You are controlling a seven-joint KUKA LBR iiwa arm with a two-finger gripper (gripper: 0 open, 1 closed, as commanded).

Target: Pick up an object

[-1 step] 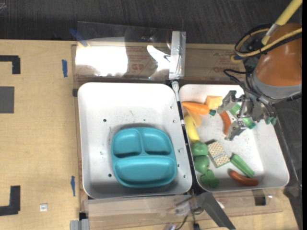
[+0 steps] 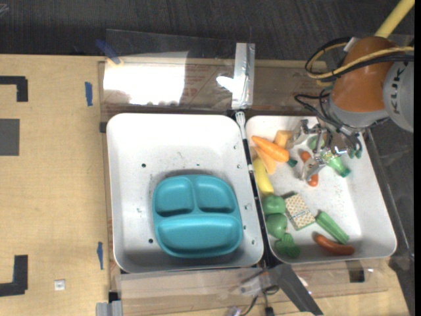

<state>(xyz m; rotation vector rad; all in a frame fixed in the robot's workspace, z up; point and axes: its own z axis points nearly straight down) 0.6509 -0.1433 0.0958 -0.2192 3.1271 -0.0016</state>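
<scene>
My gripper (image 2: 314, 155) hangs low in the right bin (image 2: 375, 209), over its far part, below the orange wrist band (image 2: 358, 84). Just under it lie a small red piece (image 2: 313, 180) and a green piece (image 2: 342, 168). To its left are an orange carrot (image 2: 270, 149) and a yellow banana (image 2: 263, 178). Nearer the front sit two green peppers (image 2: 276, 216), a checkered cracker (image 2: 299, 211), a green cucumber (image 2: 331, 226), a red sausage (image 2: 335, 245) and a piece of broccoli (image 2: 287, 246). I cannot see anything held in the gripper.
The left bin (image 2: 131, 150) holds a teal divided plate (image 2: 196, 216). A rim divides the two bins (image 2: 248, 170). Cables (image 2: 322, 58) loop around the wrist above the right bin's far edge. A clear plastic sheet (image 2: 171, 78) lies behind the left bin.
</scene>
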